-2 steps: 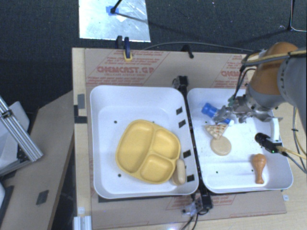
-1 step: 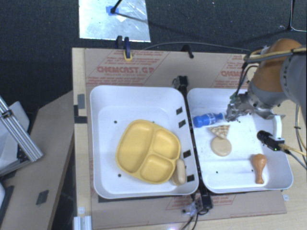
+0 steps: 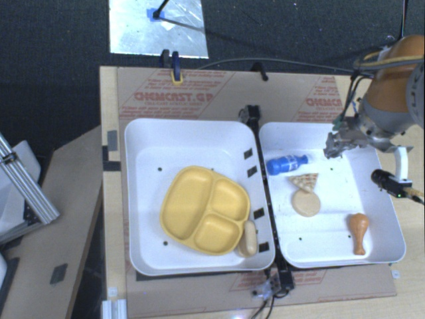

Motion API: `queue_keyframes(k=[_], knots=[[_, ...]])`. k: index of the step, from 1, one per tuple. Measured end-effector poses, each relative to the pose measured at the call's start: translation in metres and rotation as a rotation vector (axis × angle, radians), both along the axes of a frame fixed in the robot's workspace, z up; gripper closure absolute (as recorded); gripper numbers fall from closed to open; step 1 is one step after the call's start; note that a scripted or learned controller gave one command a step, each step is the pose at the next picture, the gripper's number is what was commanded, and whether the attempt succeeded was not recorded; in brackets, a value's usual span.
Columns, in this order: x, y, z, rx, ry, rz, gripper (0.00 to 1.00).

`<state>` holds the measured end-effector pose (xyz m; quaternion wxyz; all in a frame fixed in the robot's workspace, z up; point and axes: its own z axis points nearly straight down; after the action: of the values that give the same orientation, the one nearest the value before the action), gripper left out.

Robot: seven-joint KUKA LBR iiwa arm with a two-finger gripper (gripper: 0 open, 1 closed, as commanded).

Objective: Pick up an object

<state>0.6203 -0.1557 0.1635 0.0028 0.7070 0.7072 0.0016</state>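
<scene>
My fingers (image 3: 334, 146) hang over the right bin (image 3: 382, 251), near its far edge and toward its right side. From this slanted view I cannot tell whether they are open or closed; nothing is visibly caught between them. My grey wrist with the orange band (image 3: 397, 58) comes in above the bin's far right corner.

Right bin contents:
- blue bottle (image 3: 287, 163), lying on its side near the bin's left wall, toward the far half. It is left of my fingers, apart from them.
- tan triangular piece (image 3: 305, 181), just on the near side of the bottle.
- round tan disc (image 3: 307, 203), touching or just overlapping the near edge of the triangular piece.
- orange-brown drumstick (image 3: 358, 231), near the bin's near right corner, well apart from the rest.

Left bin (image 3: 143, 178) contents:
- yellow compartment tray (image 3: 204, 209), set at an angle in the middle toward the near edge.
- pale oblong piece (image 3: 248, 238), against the tray's near right corner, close to the bin's right wall.

Both bins sit side by side on the surface (image 3: 199, 92), touching along their shared edge. A black clamp (image 3: 252, 115) sits at the far end of that shared edge.
</scene>
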Motion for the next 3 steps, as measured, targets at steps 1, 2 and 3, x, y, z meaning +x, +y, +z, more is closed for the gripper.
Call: queue_keyframes(k=[1, 2, 3], knots=[[0.009, 0.005, 0.049, 0.000, -0.001, 0.005, 1.00], [0.010, 0.005, 0.075, 0.000, 0.001, 0.005, 1.00], [0.002, 0.048, 0.068, 0.003, 0.006, 0.007, 1.00]])
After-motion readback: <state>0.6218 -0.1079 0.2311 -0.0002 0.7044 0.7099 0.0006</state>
